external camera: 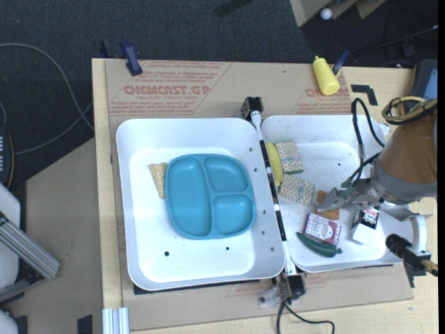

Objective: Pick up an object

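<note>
Dark carpet surrounds the cardboard-topped surface point(174, 89), which carries two white bins side by side: the left bin point(139, 256) holds a blue divided plate point(208, 195) with a cracker-like tile point(158, 178) tucked at its left edge. Right bin point(327, 125) holds a banana point(274, 164), two patterned packets point(290, 157), a pink box point(322, 228), a green pepper point(318, 247) and a small white box point(366, 226). My hand point(345, 197) hangs low over the right bin near a brown piece point(327, 205); I cannot tell its opening.
</note>
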Action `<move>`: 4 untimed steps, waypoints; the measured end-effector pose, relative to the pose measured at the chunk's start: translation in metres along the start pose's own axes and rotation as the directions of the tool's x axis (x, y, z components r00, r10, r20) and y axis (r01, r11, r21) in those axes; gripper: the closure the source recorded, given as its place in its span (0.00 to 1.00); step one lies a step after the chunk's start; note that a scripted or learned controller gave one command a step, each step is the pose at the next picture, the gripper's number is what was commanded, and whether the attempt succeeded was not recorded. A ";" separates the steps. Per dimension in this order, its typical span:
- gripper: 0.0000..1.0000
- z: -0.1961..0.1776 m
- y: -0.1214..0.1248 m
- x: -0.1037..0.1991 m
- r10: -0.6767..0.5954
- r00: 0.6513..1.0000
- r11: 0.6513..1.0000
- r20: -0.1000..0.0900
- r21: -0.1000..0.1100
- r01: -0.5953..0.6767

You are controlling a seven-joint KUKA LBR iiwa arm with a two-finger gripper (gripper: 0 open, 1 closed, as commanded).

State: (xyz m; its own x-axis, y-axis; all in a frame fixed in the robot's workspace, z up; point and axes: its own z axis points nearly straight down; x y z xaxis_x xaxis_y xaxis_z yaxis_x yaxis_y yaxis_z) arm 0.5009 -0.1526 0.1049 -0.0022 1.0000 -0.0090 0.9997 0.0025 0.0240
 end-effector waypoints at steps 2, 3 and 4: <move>0.00 0.021 0.018 0.050 0.003 1.000 1.000 -0.010 0.026 -0.003; 0.00 0.021 0.028 0.046 0.002 1.000 1.000 -0.009 0.023 -0.002; 1.00 0.011 0.028 0.046 0.002 1.000 1.000 -0.008 0.022 -0.002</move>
State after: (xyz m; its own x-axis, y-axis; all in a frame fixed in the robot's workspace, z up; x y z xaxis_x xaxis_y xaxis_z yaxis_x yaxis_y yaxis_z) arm 0.5293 -0.1068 0.0941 0.0000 1.0000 -0.0007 1.0000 0.0000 0.0022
